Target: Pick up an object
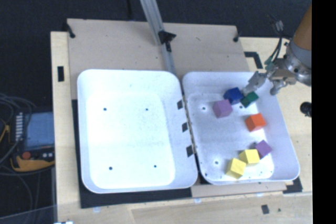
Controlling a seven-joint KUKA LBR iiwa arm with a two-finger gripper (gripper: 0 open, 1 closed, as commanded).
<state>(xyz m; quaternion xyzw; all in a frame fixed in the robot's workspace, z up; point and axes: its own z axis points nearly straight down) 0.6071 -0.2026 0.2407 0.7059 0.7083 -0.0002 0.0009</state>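
The right bin (283, 128) holds several small blocks. A blue cube (233, 95) and a green cube (250, 98) lie together near its far edge, with a purple cube (222, 108) just left of them. An orange cube (255, 121) sits mid-bin. Another purple block (263, 148) and two yellow cubes (250, 156) (235, 167) lie near the front. My gripper (263, 86) hangs over the bin's far right corner, open, with one finger (255, 82) just above the green cube. Nothing sits between its fingers.
The left bin (84, 113) stands beside the right one, with clips along the shared wall (185, 126). A slanted metal post (149, 2) rises behind the bins. Cables and a control box (37, 131) lie off the bench at far left.
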